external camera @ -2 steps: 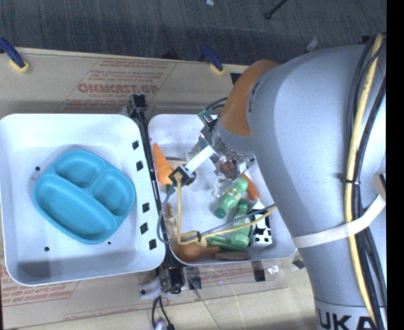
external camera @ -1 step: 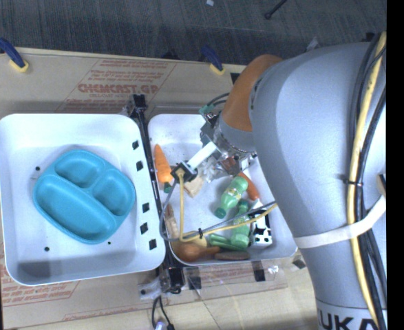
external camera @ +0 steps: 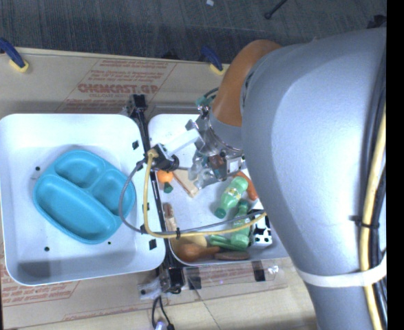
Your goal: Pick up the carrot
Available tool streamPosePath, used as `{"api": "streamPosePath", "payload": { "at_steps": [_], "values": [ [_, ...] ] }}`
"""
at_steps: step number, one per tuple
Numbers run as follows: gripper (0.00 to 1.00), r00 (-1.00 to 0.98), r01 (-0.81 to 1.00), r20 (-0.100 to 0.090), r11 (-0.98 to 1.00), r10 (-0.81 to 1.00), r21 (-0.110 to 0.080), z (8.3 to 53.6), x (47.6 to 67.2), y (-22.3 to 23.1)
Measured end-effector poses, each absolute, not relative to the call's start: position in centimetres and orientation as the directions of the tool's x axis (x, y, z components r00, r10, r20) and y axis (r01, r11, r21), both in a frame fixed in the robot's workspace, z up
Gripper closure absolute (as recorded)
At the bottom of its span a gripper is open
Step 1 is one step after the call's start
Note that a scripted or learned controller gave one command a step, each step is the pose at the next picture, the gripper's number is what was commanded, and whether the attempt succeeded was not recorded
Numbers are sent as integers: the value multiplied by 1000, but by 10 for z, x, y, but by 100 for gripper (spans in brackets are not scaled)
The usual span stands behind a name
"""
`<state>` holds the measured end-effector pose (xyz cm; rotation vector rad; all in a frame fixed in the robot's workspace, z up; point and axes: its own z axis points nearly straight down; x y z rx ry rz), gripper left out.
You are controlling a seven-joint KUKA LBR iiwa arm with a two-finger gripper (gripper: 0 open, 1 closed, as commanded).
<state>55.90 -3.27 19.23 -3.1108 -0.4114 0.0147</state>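
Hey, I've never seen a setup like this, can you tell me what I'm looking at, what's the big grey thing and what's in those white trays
The big grey thing is a robot arm with an orange band near its wrist, reaching in from the right. One camera fixed above the bench looks down at a slant. The arm's hand is lowered into the right white bin; whether it grips anything cannot be told. That bin holds a small orange carrot, which the arm is meant to pick up, a green bottle, a pale wooden block and other toy items. The left bin holds a blue divided plate. A yellow cable loops over the divide between bins.
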Motion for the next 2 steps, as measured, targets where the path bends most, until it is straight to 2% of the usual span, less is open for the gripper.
{"api": "streamPosePath", "payload": {
  "at_steps": [1, 2],
  "values": [
    [100, 969, 247, -4, -969, 247, -5, 258, 576, 25],
    [100, 958, 287, -10, -958, 287, -3, 241, 559, 86]
  ]
}}
